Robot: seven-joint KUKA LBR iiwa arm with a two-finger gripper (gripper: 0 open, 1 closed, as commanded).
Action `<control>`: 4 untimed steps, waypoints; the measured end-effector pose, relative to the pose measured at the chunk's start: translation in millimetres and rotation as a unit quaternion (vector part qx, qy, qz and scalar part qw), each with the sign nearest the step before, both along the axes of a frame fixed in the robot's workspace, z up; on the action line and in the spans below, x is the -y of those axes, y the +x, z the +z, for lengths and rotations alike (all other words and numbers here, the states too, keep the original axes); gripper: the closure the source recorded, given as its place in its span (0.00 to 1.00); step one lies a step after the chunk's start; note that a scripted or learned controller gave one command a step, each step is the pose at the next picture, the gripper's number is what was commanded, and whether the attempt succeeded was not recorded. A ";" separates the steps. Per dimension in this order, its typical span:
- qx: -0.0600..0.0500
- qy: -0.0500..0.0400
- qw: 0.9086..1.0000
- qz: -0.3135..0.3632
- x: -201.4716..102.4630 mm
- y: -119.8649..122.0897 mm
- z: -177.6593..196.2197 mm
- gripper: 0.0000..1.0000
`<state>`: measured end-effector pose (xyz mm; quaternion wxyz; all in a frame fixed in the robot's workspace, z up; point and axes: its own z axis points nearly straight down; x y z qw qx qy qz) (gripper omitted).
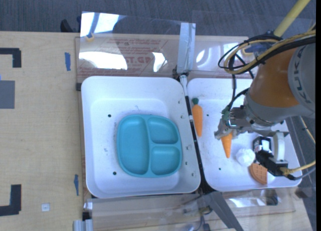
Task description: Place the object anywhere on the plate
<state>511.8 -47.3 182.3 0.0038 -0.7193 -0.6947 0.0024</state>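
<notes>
My fingers (pixel 226 131) sit in the right bin (pixel 210 167), well apart from the blue plate (pixel 149 145) that lies in the left bin (pixel 95 125). They appear to be closed on the thick top of a small carrot (pixel 227 145), whose tip hangs down and away from me; I judge this a thin pinch, not a deep hold. A second carrot (pixel 197 118) lies against the wall nearest the plate, and a white lump (pixel 245 157) and a waffle-like piece (pixel 259 173) rest on the far side of my carrot from the plate.

The risk, as I see it, is the crossing. The carrot tapers, so it may swivel or slide out as I lift. The ridge between the bins stands between me and the plate; carried low, the dangling tip could catch it and drop short. Released near the plate's rim, it could roll off.
</notes>
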 end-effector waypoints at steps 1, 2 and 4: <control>0.000 -0.001 0.999 -0.033 19.9 -34.0 0.0 1.00; 0.002 -0.001 1.000 -0.024 -41.5 -13.9 -0.3 1.00; 0.002 -0.001 0.999 0.038 -117.3 18.9 8.9 0.00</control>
